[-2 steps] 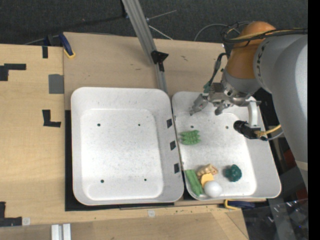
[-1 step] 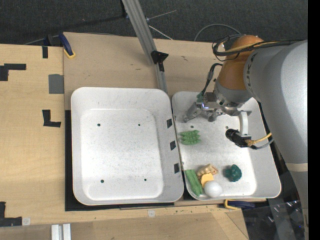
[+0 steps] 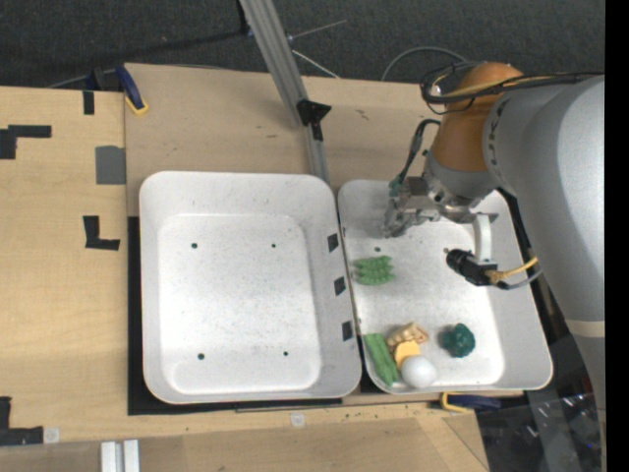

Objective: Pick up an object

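Note:
My gripper (image 3: 397, 216) hangs over the back left part of the right bin (image 3: 521, 347), its fingers pointing down. Nothing shows between them. A small green leafy piece (image 3: 373, 269) lies on the bin floor just in front of the gripper, apart from it. At the bin's front sit a green stick (image 3: 380, 356), a tan toy (image 3: 406, 339), a white ball (image 3: 419, 371) and a dark green round object (image 3: 457, 340).
The left bin (image 3: 236, 283) sits beside the right one, joined by black clips along the shared rim. A grey metal pole (image 3: 285, 67) slants down to the bins' back edge. The arm's body fills the right side above the bin.

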Available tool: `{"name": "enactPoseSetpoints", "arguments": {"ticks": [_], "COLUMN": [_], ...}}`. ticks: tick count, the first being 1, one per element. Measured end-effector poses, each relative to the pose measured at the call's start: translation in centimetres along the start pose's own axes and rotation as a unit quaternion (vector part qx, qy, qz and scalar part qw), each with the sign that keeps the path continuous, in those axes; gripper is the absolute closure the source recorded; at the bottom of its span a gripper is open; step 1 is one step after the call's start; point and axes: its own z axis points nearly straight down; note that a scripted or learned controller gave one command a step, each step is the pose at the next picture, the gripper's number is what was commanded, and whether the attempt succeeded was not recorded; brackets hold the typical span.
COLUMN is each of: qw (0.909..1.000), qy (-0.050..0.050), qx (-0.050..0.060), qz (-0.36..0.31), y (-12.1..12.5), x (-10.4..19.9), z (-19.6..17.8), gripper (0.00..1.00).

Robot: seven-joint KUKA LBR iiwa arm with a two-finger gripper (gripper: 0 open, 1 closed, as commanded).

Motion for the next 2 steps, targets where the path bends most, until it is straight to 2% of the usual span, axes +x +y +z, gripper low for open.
{"name": "enactPoseSetpoints", "arguments": {"ticks": [2], "qw": [1.0], "qy": [0.0], "qx": [-0.003], "qz": [0.001], "y": [0.1], "x": [0.0], "z": [-8.5], "gripper": [1.0]}}
